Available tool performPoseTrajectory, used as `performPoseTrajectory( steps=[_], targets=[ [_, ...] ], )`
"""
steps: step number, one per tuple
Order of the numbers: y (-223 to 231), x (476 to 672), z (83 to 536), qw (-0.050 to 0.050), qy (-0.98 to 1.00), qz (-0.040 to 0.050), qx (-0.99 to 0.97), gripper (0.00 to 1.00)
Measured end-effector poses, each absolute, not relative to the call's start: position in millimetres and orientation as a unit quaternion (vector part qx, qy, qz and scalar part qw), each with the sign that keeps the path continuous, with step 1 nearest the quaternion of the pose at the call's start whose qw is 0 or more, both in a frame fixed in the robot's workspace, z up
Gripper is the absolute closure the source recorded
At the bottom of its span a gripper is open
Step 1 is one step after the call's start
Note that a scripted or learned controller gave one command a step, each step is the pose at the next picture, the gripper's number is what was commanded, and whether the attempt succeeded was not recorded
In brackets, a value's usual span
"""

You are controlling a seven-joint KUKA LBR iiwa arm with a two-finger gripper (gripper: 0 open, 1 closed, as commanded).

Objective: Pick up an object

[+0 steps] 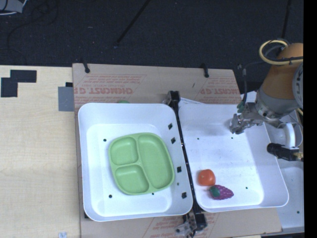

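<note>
In the right bin [257, 192], near its front wall, lie two toy foods side by side: an orange-red round piece [206, 177] and a purple bunch of grapes with a green stem end [221, 192]. My gripper [238, 125] hangs over the far right part of that bin, well behind and to the right of both toys, with nothing seen between its fingers. The view is too coarse to show how the fingers stand. The grey arm with its orange band [282, 81] comes in from the right.
The left bin [94, 133] holds a light green divided plate [141, 163] with three compartments. A black divider with clips [179, 148] separates the two bins. Cardboard [129, 86] lies under and behind the bins, with the wooden bench to the left.
</note>
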State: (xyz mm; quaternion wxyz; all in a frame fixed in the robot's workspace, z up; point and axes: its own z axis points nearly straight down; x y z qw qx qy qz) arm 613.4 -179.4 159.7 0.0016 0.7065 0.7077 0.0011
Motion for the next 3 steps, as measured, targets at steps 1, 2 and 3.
performPoseTrajectory(
  steps=[1,2,3],
  targets=[
    [-186.1,609.6,206.3,0.001,0.707,0.0005,0.707,1.00],
    [-187.0,610.4,251.9,0.002,0.708,0.0008,0.707,1.00],
    [-134.3,605.0,253.5,-0.002,0.709,-0.0001,0.706,1.00]
  ],
)
